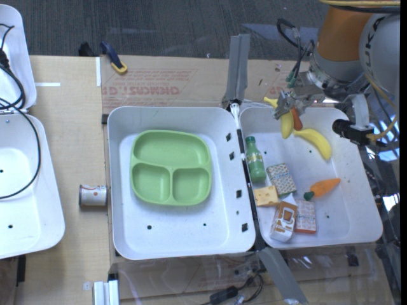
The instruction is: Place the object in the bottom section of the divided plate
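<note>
the gripper (287,105) is at about 12 o'clock in the right bin (362,234), close to the far rim. between its fingers i can see a small yellow piece with a red-orange part under it, so it looks to be grasping a small item (287,123), maybe a little toy fruit, but it is too small to name it surely. this item hangs above the right bin floor, just beside the banana (316,142), which lies at 4 o'clock from it.

the plate (170,167) is green and sits in the left bin (121,170), a little toward 10 o'clock of the bin's middle. it has one wide section on the far side and two smaller ones on the near side. i judge the "bottom" section to be one of the near ones, at 6 o'clock of the plate, but which of the two is meant i cannot tell.

to do this step well, the arm should first lift enough so the item passes over the two rims between the bins, and also over the bottle (255,159) that lies along the left side of the right bin. then go toward 8 o'clock, stop above the near section, come down low and open only there, so the item does not bounce over the divider. the grip looks thin, so a slow move is safer.
</note>
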